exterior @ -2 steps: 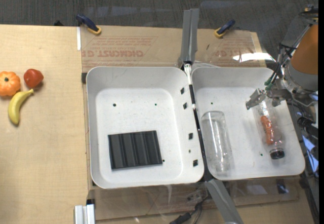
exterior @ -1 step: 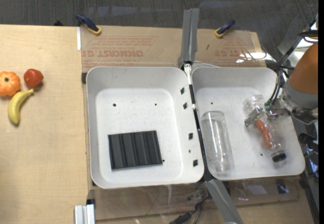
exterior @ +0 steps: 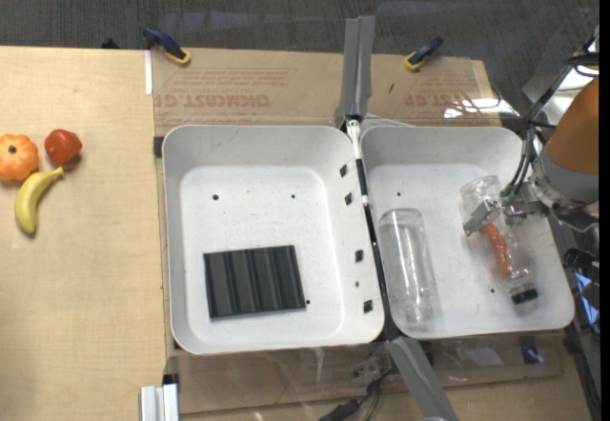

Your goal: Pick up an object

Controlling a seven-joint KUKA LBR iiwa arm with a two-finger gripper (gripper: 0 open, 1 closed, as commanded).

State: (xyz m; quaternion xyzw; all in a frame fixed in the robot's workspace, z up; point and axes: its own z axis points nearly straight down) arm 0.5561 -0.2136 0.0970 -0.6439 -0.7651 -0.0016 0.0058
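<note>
right white bin [exterior: 448, 157]: clear plastic cylinder [exterior: 408, 265] lying flat, clear tube with orange inside and black cap [exterior: 505, 257] at right. hand [exterior: 488, 210] sits over tube's far end, grip state unclear. left bin [exterior: 181, 219]: ribbed black rectangular block [exterior: 254, 280].

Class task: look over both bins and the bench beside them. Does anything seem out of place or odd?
Mildly: a banana, tomato and orange sit on the bench outside the bins. In the right bin, a clear tumbler lies on its side.
</note>
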